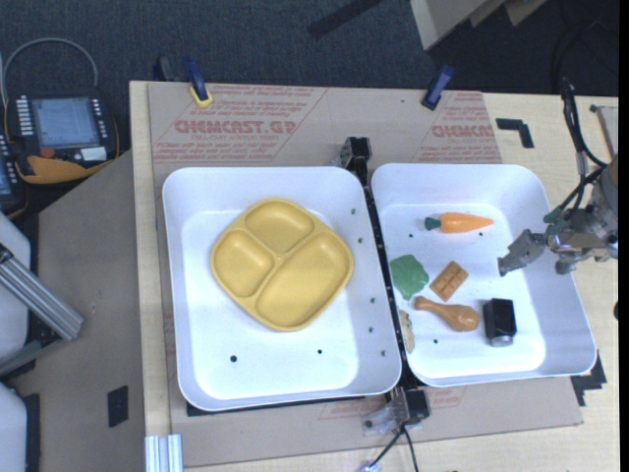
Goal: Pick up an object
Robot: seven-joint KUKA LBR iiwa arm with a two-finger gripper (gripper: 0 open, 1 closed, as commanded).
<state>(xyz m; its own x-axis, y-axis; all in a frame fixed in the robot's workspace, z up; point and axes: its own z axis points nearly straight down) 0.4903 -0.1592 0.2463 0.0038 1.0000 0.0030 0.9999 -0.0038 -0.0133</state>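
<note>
Two shallow, glossy white plastic bins sit side by side on a bench. The left bin (187,264) holds a yellow, rounded-square divided plate (281,262) with three smooth compartments. In the right bin (560,362), an orange carrot (460,223) lies at twelve o'clock; a lumpy green piece (408,274) sits at nine o'clock, a tan waffled block (449,280) just beside it. A smooth brown drumstick (448,313) and a black boxy object (500,320) lie toward six o'clock. At three o'clock, the grey metal gripper (523,254) hangs over the rim; whether its jaws are parted cannot be told, and nothing shows between them.
</note>
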